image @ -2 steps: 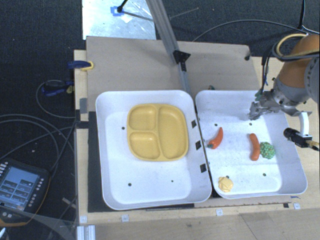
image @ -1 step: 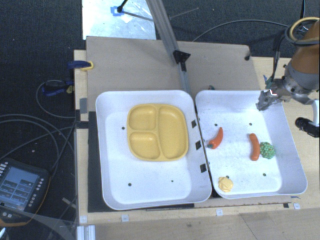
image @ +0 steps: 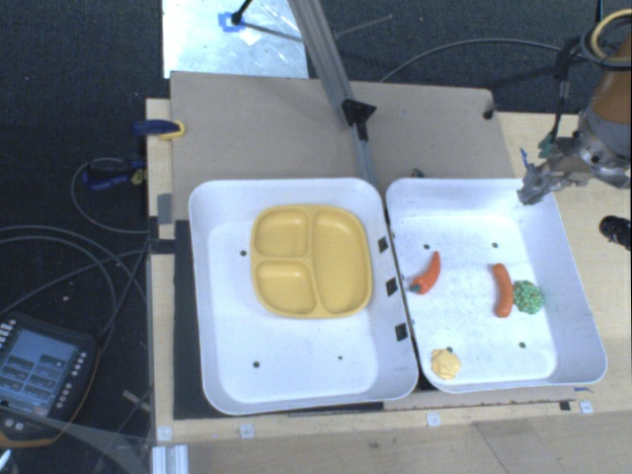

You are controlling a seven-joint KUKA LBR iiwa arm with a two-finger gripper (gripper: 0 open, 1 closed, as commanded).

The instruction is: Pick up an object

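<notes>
Here, the fingers (image: 534, 188), open or clenched unclear, hover beside the smooth white right bin (image: 568, 255).

The arm (image: 610, 87) is cut off by the picture's right edge, above the right bin (image: 568, 255). Its gripper (image: 534, 186) is too small to tell much.

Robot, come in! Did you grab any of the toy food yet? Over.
Two-finger gripper above right white bin's far corner, holding nothing. Orange sausage, green broccoli, red-orange chilli, yellow lump lie ungrabbed. Path clear.
</notes>
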